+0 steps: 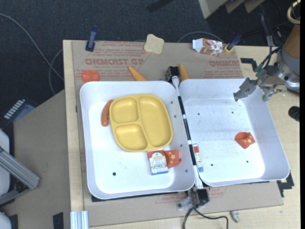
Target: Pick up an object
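Pickup not yet achieved. End effector (pixel 249 87) hangs over the right bin (pixel 214 128) near 1 o'clock, fingers apart, gripping nothing. Nearest candidate, a small red-orange object (pixel 245 140), lies at that bin's 4 o'clock, untouched.

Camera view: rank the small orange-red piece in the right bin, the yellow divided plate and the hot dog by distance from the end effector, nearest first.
1. Small orange-red piece, right bin, just below the end effector.
2. Yellow divided plate, middle of the left bin.
3. Hot dog, left bin, beside the plate's far-left edge.
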Motion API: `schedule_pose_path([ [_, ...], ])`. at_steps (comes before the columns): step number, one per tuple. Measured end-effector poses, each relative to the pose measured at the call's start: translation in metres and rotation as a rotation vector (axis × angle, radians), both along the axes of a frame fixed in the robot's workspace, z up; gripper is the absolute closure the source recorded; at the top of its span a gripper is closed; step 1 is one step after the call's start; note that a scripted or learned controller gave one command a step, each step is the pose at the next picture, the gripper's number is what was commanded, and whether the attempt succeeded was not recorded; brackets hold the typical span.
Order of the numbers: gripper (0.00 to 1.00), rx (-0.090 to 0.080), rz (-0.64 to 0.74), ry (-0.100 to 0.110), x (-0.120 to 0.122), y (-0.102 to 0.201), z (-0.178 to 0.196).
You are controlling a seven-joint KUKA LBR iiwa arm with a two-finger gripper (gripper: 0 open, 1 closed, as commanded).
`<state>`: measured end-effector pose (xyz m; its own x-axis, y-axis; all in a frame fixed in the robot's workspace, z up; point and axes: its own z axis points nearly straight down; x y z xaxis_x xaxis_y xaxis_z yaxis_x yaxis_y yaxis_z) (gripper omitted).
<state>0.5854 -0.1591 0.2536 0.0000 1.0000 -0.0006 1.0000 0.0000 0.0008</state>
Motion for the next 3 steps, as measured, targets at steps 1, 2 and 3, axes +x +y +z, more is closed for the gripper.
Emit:
schedule_pose_path([
  [1, 0.0, 0.0, -0.002, 0.003, -0.069, -0.043, -0.046],
  [2, 0.0, 0.002, 0.0, 0.003, -0.043, -0.048, -0.097],
  [3, 0.0, 0.001, 0.0, 0.002, -0.063, -0.031, -0.169],
])
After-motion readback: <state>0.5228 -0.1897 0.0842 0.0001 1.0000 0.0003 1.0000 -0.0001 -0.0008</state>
